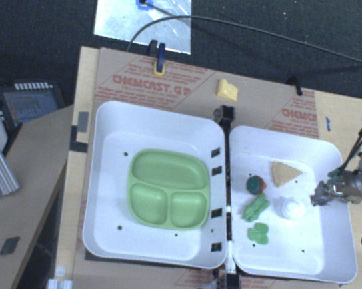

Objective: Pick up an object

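Two shallow white bins sit side by side on the surface. The left bin [113,124] holds a green divided plate [169,189] near its middle. The right bin [331,264] holds five small things, all lying loose on its floor: a tan wedge [285,173] toward the far edge, a dark round ball [256,184], a green pickle-shaped piece [256,207], a small green leafy piece [259,233] nearer the front edge, and a white ball [292,208]. The tool [322,194] hangs at the right bin's right edge, near the white ball; whether it is open or closed, I cannot tell. Nothing looks lifted, so the pick seems not yet made.
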`<state>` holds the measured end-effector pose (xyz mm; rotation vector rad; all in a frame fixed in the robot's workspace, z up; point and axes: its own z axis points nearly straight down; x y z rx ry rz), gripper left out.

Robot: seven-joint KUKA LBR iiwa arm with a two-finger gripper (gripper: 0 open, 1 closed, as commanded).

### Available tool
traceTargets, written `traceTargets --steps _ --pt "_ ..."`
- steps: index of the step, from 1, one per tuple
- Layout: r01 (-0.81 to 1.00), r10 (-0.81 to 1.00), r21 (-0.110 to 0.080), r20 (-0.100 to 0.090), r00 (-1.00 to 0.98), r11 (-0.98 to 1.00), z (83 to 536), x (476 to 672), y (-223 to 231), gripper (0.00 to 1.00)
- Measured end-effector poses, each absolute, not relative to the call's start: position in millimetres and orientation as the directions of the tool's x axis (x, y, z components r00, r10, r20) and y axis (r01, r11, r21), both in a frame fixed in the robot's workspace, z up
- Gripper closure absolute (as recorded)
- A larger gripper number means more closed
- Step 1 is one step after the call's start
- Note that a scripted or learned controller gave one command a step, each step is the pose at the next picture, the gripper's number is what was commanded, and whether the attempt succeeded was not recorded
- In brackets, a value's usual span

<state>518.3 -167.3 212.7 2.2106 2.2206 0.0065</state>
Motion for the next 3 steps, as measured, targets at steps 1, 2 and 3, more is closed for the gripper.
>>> traceTargets --steps 1,2,3 --pt "1.0 1.0 0.006 -0.002 -0.005 0.005 250 520.0 -168 1.0" --pt "1.0 1.0 0.002 0.001 -0.009 0.009 238 537.6 -122 1.0" --pt "1.0 1.0 0.005 0.001 -0.01 0.01 246 559.6 -76 1.0"
